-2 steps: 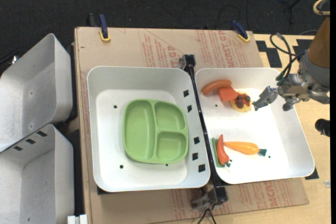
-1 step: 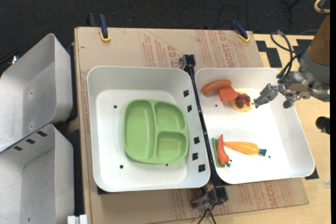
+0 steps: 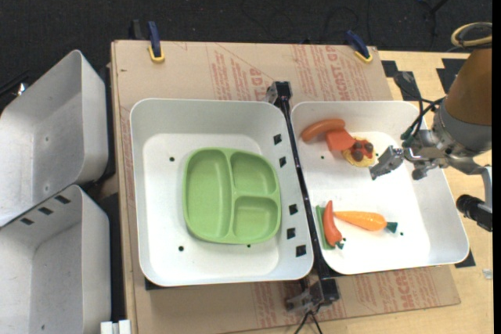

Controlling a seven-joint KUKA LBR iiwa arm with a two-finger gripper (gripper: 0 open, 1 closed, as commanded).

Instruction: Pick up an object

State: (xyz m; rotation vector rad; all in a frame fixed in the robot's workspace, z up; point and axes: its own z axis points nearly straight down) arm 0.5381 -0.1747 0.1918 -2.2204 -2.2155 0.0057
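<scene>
From my station I count two shallow white bins side by side on the brown board surface (image 3: 235, 66), and one grey arm with an orange band (image 3: 470, 102) reaching in from the right. The left white bin (image 3: 156, 129) holds a single thing: a light green plastic plate with three compartments (image 3: 232, 195), lying flat near the bin's middle. The right white bin (image 3: 438, 246) holds the small toy foods, and I count five pieces there. Toward the far side lie an orange-red sausage-shaped piece (image 3: 322, 129), a red-orange blocky piece (image 3: 340, 141) touching it, and just beside that a small round yellowish piece with dark bits on top (image 3: 361, 153). Toward the near side lie an orange toy carrot with a green tip (image 3: 362, 220), stretched across the bin floor, and a red chilli-shaped piece with a green end (image 3: 332, 224) lying close to the bin's left wall, beside the carrot's blunt end. The gripper (image 3: 387, 163) hangs over the right bin, just to the right of the yellowish round piece and apart from the carrot. Its jaws are a dark tangle from this angle; I cannot tell how far open they are, and I see nothing between them.
</scene>
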